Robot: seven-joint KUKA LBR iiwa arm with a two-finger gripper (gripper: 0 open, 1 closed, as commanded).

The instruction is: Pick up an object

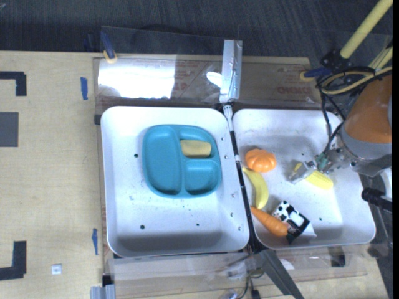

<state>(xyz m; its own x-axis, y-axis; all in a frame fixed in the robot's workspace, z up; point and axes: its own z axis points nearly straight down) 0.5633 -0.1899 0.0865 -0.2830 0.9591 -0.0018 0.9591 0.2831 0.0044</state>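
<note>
The gripper [310, 169] reaches into the right bin [358, 229] from the right edge, low over the bin's floor, below the arm [371, 126] with its orange band. Whether it is spread or pressed together cannot be told from this slanted view. Its tip sits at a pale yellow block [320, 179], touching or just above it, and no thing is plainly seen pinched.

The other things in the right bin lie toward its left wall. A small orange pumpkin [260, 160] rests near the top left. Just below it a yellow banana [259, 190] curves downward along the wall. Below the banana an orange carrot [269, 222] lies at a slant, its thick end pointing toward a black-and-white toy [290, 215] that sits just beside it near the bin's front.

The left bin [124, 223] holds a blue divided plate [165, 164], lying flat near the bin's middle. In the plate's upper right compartment rests a tan bread roll [196, 148].

Both bins stand side by side on the table [50, 185], their inner walls touching.
</note>
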